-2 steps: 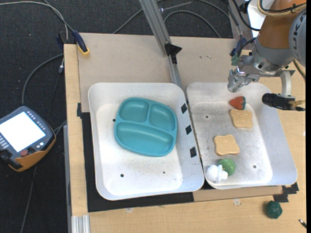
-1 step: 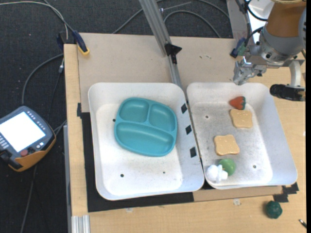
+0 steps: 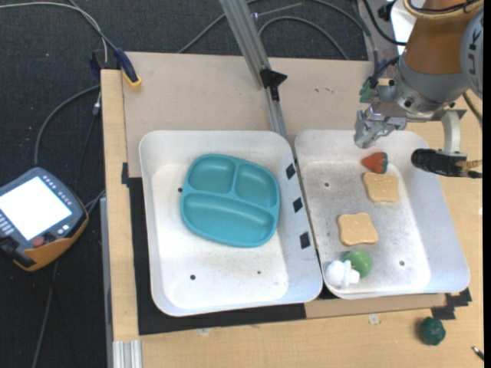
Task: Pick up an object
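My gripper (image 3: pixel 369 135) hangs over the far edge of the right bin (image 3: pixel 437 205), just up and left of a small red strawberry-like toy (image 3: pixel 375 162). Nothing shows between the fingers. Below the strawberry lies a tan toast piece (image 3: pixel 382 188), and a second tan toast piece (image 3: pixel 357 228) lies nearer the bin's middle. A green and white toy (image 3: pixel 349 268) rests at the bin's near edge.
The left bin (image 3: pixel 165 205) holds a teal divided plate (image 3: pixel 230 199). A grey pole (image 3: pixel 249 33) slants down between the bins. A dark green ball (image 3: pixel 432 330) sits on the bench outside the right bin. A handheld pendant (image 3: pixel 34 217) lies at far left.
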`<state>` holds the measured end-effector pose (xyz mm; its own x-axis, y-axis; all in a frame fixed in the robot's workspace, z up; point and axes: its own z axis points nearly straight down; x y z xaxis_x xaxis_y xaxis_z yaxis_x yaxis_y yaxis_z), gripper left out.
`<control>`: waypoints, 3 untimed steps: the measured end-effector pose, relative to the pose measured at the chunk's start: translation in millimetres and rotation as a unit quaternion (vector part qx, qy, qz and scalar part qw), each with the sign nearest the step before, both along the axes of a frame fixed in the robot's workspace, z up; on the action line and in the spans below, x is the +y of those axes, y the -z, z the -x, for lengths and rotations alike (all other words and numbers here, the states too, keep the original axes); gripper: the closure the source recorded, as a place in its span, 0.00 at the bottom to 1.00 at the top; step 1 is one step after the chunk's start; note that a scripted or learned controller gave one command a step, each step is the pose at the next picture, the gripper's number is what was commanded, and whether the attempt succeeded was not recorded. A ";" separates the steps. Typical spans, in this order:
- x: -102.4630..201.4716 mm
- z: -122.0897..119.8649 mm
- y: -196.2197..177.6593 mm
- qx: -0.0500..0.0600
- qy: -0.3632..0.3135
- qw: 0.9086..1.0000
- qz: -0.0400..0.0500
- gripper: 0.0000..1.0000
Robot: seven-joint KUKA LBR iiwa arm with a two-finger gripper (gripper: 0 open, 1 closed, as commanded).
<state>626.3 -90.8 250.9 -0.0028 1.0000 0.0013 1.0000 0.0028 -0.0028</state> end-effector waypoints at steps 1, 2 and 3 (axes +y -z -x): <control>45.2 27.8 -5.7 0.000 -0.001 1.000 -0.001 1.00; 86.1 53.2 11.9 0.001 0.000 1.000 0.000 1.00; 132.6 73.7 14.6 0.001 -0.001 1.000 -0.001 1.00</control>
<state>552.7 41.8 236.3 -0.0051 1.0000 0.0027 1.0000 0.0051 -0.0042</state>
